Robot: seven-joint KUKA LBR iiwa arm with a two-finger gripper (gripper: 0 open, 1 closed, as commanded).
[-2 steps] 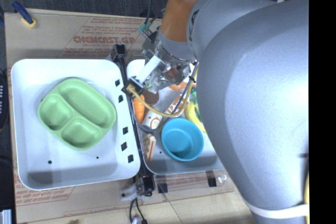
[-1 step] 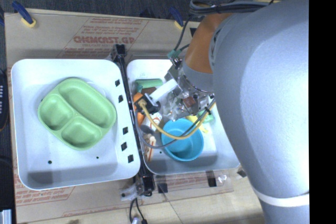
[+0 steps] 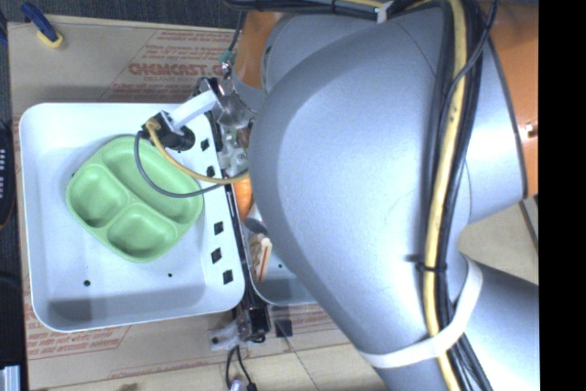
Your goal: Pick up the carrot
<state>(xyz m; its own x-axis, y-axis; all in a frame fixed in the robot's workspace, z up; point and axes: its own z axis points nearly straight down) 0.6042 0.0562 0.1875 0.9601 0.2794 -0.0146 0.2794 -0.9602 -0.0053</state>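
Grey arm (image 3: 366, 179) casing looms nearest and covers most of the right bin (image 3: 279, 290). At its tip the gripper (image 3: 229, 119) hangs over the wall between the two bins; whether it is open or closed cannot be told. One orange sliver, probably the carrot (image 3: 243, 193), shows in the right bin just beside that wall, toward the picture's lower edge from the gripper. Its visible part seems to run along the wall, the rest hidden under the arm. Beyond, the left bin (image 3: 55, 288) holds one green plate (image 3: 128, 197) with three compartments. Farthest, one blue-and-yellow clip (image 3: 38, 23) lies on the bench (image 3: 137, 59).
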